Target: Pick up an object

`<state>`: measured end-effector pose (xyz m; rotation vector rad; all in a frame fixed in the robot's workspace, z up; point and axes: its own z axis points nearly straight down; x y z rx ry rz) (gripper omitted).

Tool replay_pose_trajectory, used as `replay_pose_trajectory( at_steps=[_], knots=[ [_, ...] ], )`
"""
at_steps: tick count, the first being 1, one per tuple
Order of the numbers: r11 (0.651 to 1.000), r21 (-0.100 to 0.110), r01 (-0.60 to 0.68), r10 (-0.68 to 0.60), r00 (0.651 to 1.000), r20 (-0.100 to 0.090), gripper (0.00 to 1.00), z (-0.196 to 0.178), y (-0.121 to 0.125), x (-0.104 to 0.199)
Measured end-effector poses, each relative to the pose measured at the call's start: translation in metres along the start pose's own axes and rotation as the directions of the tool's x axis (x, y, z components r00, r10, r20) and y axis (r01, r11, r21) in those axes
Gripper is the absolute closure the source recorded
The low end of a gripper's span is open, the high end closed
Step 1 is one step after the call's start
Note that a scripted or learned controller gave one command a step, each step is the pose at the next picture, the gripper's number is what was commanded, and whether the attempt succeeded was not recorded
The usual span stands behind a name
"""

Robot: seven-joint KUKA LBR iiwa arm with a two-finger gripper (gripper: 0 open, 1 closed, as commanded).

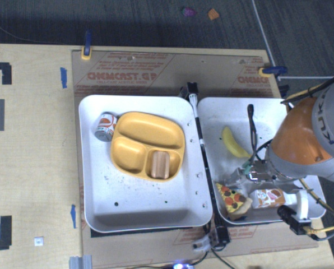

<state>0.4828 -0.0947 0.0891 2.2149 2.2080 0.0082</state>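
The gripper [246, 175] sits low in the right bin [212, 150], near its front half, with the grey and orange arm [301, 142] bulking over it from the right. Whether the tool is open or closed, I cannot tell, and I see nothing clearly held. Three loose things lie around it: a banana [233, 142] just behind, with bare white floor on its left up to the bin's wall; a pizza slice [233, 199] in the front left corner, hard against the rim; and a small bottle [268, 198] on its side beside the slice (its far end runs under the arm). The arm hides most of the bin's right side.

The left bin [94, 195] holds one yellow divided tray [147, 144] with a brown block [159, 164] in one compartment, and one can [105, 126] touching the tray's back left edge. Its front half is open floor.
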Motion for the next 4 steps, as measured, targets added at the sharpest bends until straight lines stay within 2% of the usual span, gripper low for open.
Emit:
replay_pose_trajectory(
  at_steps=[4],
  knots=[
    [1.0, 0.0, 0.0, 0.0, 1.0, 0.0, 0.0, 0.0, 0.0, 0.0001]
  ],
)
